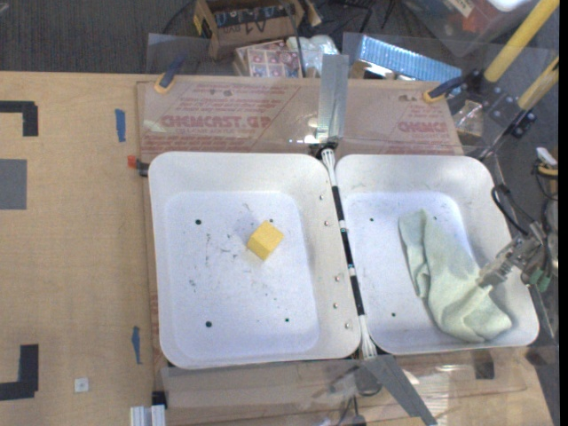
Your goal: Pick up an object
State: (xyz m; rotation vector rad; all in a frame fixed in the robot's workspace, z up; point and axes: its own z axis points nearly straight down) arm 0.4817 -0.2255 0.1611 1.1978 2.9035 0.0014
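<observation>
Near the right bin's (355, 185) outer wall, the gripper (493, 275) touches a pale green cloth (444, 278), crumpled and lying lengthwise on the bin floor. Jaw state: cannot tell. Left bin (169, 185) holds a small yellow block (264, 240) near its centre, well apart.

Two white bins (177, 177) sat side by side on wooden bench (62, 238); blue tape strip (120, 124) on bench; clear sheet (231, 118) stood behind bins.
</observation>
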